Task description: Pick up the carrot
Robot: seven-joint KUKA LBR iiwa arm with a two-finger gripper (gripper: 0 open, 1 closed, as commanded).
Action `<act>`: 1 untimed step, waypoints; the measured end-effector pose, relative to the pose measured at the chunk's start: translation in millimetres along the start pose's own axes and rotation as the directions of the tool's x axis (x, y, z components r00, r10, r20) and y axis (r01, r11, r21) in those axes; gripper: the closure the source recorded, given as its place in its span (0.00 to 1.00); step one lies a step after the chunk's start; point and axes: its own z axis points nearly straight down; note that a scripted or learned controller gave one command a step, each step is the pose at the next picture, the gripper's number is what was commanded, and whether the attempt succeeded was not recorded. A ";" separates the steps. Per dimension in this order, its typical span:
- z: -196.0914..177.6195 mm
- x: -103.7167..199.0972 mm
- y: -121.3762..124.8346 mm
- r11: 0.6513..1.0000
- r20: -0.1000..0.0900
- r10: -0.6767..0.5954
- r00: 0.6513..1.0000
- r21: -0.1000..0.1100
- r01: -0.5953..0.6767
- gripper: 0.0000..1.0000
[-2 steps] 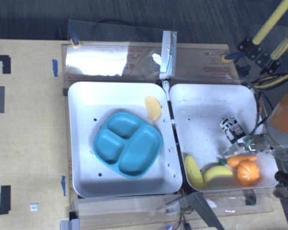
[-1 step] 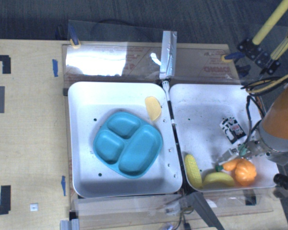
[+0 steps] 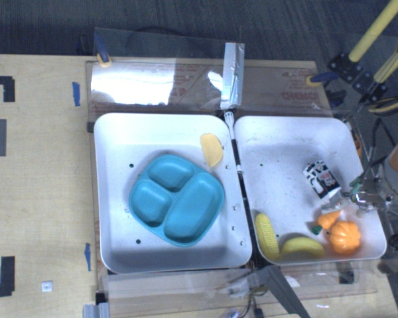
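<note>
The carrot (image 3: 328,220) is small and orange with a green tip. It lies in the right bin (image 3: 278,151) near its front right corner, touching an orange pumpkin (image 3: 345,237). My gripper (image 3: 362,195) hangs just above and to the right of the carrot, at the bin's right wall, and nothing shows in its grasp.
A banana (image 3: 302,246) and a corn cob (image 3: 266,236) lie along the right bin's front wall. A black-and-white packet (image 3: 320,177) sits behind the carrot. The left bin (image 3: 116,144) holds a blue divided plate (image 3: 178,197) and a yellow slice (image 3: 212,150).
</note>
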 end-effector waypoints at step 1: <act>28.1 7.3 2.2 1.000 -0.006 0.010 1.000 -0.003 -0.010 0.00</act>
